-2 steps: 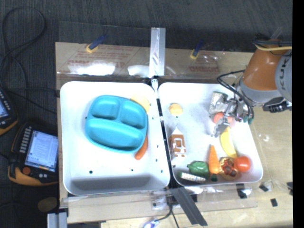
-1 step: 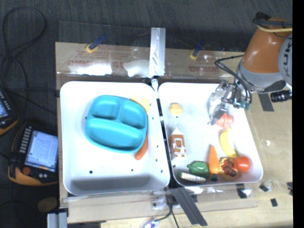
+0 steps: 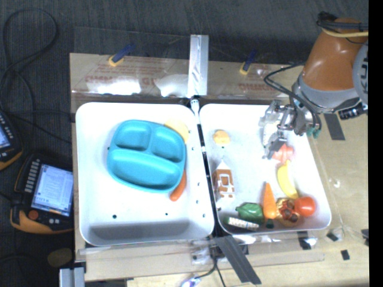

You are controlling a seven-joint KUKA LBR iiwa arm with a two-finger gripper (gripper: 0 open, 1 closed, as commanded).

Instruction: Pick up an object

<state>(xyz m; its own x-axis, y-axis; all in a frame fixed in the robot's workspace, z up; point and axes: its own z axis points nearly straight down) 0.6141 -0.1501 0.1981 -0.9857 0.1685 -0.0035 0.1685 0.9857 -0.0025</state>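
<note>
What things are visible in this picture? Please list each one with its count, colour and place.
White plastic bins: two, side by side on the bench.
Blue divided plastic tray: one, left bin.
Orange toy carrot: one, left bin, partly under the tray.
Round yellow-orange toy: one, right bin, upper left.
Yellow toy banana: one, right bin.
Second orange toy carrot: one, right bin, lower part.
Green toy pepper: one, right bin, bottom.
Red toy tomato: one, right bin, lower right.
Pincer: one, grey, over a pink item in the right bin.
</note>
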